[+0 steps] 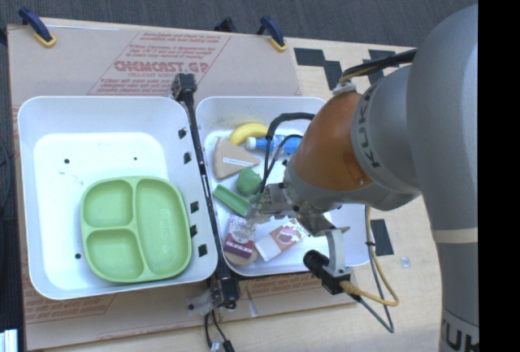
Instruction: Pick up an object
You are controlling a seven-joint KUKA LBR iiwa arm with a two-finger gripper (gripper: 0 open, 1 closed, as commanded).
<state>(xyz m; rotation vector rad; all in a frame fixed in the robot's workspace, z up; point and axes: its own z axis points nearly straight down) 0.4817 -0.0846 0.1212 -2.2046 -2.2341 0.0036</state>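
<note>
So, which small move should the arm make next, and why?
Probably lower the tool straight down a little. It hangs over the crowded right bin, near the green block and a clear wrapped packet, and nothing is seen held yet.

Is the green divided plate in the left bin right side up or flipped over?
Right side up: the green plate shows its three open compartments, lying flat in the left bin.

A clutter of small toy foods lies in the frame's right-hand white bin (213,119): a yellow banana (248,132), a tan wedge (230,158), green blocks (240,189), and small packets (258,242).
</note>
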